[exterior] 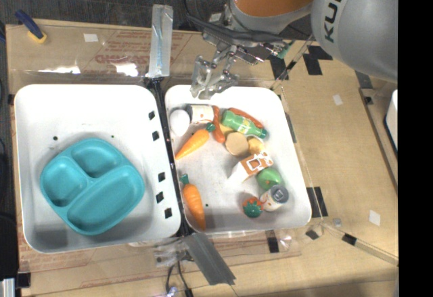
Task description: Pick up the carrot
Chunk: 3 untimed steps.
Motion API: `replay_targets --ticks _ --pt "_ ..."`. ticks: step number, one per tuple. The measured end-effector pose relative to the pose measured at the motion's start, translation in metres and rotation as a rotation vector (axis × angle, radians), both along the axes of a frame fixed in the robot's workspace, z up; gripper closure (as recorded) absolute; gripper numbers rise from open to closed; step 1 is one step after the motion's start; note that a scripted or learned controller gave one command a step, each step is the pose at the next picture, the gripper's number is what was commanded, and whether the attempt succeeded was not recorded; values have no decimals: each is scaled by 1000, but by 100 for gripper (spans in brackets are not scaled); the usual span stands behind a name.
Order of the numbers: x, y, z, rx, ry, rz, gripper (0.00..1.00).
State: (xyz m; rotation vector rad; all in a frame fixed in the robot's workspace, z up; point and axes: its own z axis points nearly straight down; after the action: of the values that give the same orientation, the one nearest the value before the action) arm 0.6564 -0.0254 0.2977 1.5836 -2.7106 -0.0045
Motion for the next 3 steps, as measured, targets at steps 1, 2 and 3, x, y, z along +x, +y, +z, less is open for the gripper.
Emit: replay_targets --ticks 1,2,3 --pt "0 28 -1 0 -3 212 100" --pt "0 56 -8 0 -1 460 100" --pt "-52 78 -4 1 -3 705 100"
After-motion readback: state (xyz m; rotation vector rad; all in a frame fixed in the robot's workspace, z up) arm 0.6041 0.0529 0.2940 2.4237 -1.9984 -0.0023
